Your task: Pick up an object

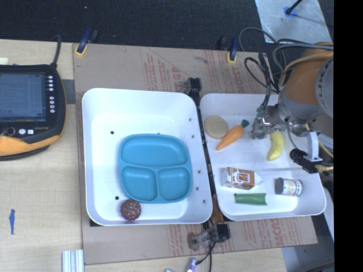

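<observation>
- Black-and-orange plastic is being shown at the far left of the frame: one teach pendant (pixel 25 109), lying on the bench beside the bins and playing no part in the pick.
- One left bin (pixel 102 109) is being occupied by one blue divided tray (pixel 154 168) and one small dark ball (pixel 130 209) at its lower edge; both are being left well apart from the arm.
- One right bin (pixel 306 205) is being filled with six loose items: one round beige disc (pixel 216 127), one carrot (pixel 229 137), one banana (pixel 275 145), one printed packet (pixel 241 178), one green stick (pixel 250 198) and one small jar (pixel 288 187).
- One gripper (pixel 262 126) is being held between the carrot and the banana at the right of the frame; how far its fingers are parted cannot be told, and nothing is being seen between them.
- A miss is being risked: with the carrot and banana near on either side, either could be nudged aside, or the rounded banana could be squeezed out of the grasp.
</observation>
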You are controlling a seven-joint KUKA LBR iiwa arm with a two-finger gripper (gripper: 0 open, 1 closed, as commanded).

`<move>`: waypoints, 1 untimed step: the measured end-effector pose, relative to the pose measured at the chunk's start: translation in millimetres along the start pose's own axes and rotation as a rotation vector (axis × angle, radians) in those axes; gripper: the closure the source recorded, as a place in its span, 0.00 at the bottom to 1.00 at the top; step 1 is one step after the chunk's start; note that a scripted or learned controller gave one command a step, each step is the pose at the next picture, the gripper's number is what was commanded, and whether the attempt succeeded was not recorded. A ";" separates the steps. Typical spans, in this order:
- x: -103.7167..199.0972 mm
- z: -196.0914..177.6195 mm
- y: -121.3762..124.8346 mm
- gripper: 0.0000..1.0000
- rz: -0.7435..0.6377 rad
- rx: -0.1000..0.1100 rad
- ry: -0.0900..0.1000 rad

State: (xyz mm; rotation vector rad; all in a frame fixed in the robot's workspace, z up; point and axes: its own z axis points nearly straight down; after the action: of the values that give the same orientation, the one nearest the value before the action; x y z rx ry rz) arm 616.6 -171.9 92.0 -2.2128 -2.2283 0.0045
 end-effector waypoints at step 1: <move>29.8 -58.1 -57.5 1.00 0.002 0.001 0.000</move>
State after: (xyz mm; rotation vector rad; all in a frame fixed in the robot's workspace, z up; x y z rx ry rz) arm 559.0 -142.4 150.2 -2.2140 -2.2256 0.0055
